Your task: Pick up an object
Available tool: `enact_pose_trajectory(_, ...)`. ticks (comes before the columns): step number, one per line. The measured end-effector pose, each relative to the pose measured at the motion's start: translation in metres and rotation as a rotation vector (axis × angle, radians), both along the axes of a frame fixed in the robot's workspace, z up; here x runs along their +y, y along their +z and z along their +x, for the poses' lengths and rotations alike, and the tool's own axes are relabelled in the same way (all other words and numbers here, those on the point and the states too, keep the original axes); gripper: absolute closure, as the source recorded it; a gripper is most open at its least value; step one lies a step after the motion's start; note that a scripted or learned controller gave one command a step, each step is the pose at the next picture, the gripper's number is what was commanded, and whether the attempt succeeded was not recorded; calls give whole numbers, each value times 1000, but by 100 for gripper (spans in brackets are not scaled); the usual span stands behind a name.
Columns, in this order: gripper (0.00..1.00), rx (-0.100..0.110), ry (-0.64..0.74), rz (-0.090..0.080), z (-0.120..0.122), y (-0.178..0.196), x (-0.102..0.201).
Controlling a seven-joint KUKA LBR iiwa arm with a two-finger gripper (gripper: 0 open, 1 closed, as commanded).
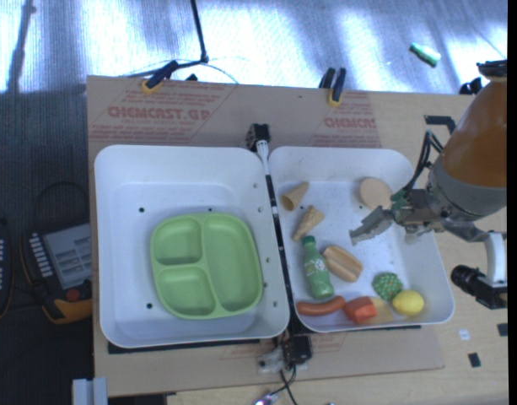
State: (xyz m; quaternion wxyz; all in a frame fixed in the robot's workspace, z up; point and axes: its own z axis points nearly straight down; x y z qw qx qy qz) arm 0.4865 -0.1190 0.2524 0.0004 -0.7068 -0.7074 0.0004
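Camera view: the end effector (369,225) hangs with fingers spread, holding nothing, over the right bin (406,169), near the hot dog (342,262). It should descend straight, straddle the bun across its narrow side, then close.

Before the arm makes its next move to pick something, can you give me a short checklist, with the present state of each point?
1. Gripper is above the right bin: ok.
2. Nothing between the gripper fingers: ok, they look spread with white bin floor showing between them.
3. Objects within the bin to choose from: ok; hot dog bun, green bottle and two cones lie near the gripper.
4. Target stands apart from its neighbours: not ok for the bun, it touches the bottle.
5. Height of gripper above the bin floor: cannot tell.
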Motion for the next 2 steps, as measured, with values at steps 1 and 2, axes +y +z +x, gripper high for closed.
enact_pose_trajectory(1, 0, -1, -207, -1, -3, -147, 9)
enact_pose_trajectory(2, 0, -10, -70, -3, 69, -163, -44)
